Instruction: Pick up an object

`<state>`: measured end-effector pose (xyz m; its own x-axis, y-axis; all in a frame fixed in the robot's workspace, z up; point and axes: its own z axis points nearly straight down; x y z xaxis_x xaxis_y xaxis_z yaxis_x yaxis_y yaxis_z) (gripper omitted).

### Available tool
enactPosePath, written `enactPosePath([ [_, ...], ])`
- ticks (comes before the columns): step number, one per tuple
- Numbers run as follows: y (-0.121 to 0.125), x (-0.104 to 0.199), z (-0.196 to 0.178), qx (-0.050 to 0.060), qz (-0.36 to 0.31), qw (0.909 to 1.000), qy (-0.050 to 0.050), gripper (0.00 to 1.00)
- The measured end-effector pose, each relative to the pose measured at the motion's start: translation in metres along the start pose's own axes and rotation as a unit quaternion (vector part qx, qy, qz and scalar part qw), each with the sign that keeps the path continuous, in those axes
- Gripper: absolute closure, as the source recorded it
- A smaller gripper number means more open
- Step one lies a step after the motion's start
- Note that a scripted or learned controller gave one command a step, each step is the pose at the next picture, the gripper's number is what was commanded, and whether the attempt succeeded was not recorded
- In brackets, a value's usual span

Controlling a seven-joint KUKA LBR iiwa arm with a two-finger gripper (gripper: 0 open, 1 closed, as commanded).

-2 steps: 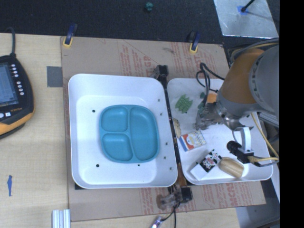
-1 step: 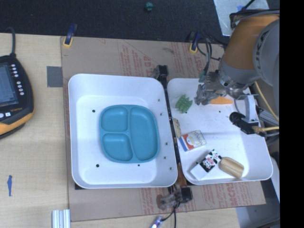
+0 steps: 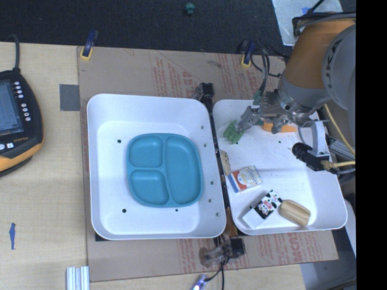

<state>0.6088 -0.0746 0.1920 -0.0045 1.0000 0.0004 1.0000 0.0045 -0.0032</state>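
The right bin [image 3: 326, 189] holds several small items. A green leafy piece [image 3: 233, 132] lies near its far left corner, and an orange piece [image 3: 287, 127] shows partly from under the wrist. A white and red packet [image 3: 245, 177] sits mid-bin. A black and white item [image 3: 265, 206] and a tan wooden block [image 3: 294, 212] lie by the near wall. A thin tan piece [image 3: 225, 161] rests against the left wall. My gripper [image 3: 263, 119] hangs low over the bin's far end, between the green piece and the orange one, and nothing is visibly held.
The left bin [image 3: 109, 222] carries a blue divided plate [image 3: 164, 169]. The arm's grey and orange body [image 3: 317, 59] covers the right bin's far right corner, with a black fitting [image 3: 307, 156] over its right side. A teach pendant [image 3: 15, 116] lies far left on the bench.
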Motion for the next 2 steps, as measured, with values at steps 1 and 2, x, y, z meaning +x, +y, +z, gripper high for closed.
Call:
enactPosePath([
  [1, 0.0455, -0.0233, 0.0973, -0.004, -0.001, 1.0000, -0.001, 0.00],
  [2, 0.0492, -0.0187, 0.0972, -0.003, 0.000, 1.0000, -0.001, 0.00],
])
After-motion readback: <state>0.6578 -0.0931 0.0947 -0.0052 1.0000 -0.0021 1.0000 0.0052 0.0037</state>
